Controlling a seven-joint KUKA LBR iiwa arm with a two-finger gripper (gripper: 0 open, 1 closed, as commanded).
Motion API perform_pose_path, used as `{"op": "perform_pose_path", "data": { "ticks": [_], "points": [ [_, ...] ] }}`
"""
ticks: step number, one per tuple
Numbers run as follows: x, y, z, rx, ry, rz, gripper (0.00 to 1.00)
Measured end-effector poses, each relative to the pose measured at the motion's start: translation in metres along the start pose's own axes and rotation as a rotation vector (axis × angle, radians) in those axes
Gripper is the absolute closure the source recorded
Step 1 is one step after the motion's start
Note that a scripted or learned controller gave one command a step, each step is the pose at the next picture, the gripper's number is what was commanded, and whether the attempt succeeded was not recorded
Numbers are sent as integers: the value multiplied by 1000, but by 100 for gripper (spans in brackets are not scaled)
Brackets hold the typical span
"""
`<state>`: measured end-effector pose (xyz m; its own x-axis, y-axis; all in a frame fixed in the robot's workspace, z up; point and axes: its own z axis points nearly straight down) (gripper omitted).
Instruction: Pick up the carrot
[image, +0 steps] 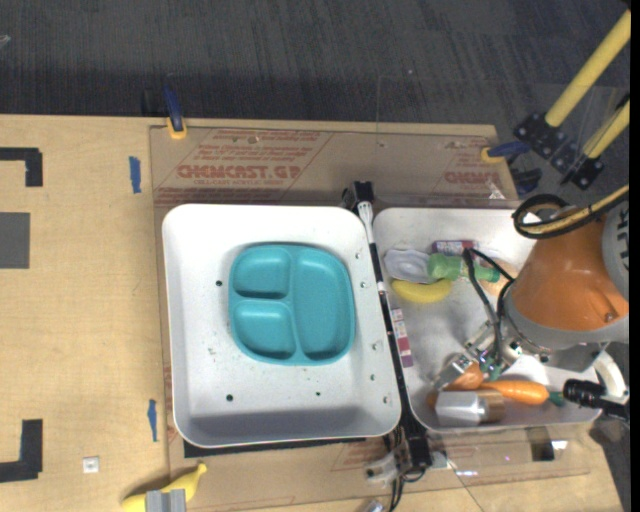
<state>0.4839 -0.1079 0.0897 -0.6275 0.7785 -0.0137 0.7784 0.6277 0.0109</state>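
Orange tapered carrot (522, 392), lying flat, right bin (425, 330)

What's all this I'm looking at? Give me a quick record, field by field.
left bin: holds a teal divided plate
right bin: holds a banana, a green item, a carrot and other small things
arm: grey and orange, reaching over the right bin
gripper: low in the right bin, just left of the carrot
carrot: lying near the bin's front edge
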Motion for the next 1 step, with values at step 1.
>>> {"op": "perform_pose_path", "data": {
  "ticks": [1],
  "points": [
    [-5, 3, -12, -11, -18, 4, 100]
  ]
}}
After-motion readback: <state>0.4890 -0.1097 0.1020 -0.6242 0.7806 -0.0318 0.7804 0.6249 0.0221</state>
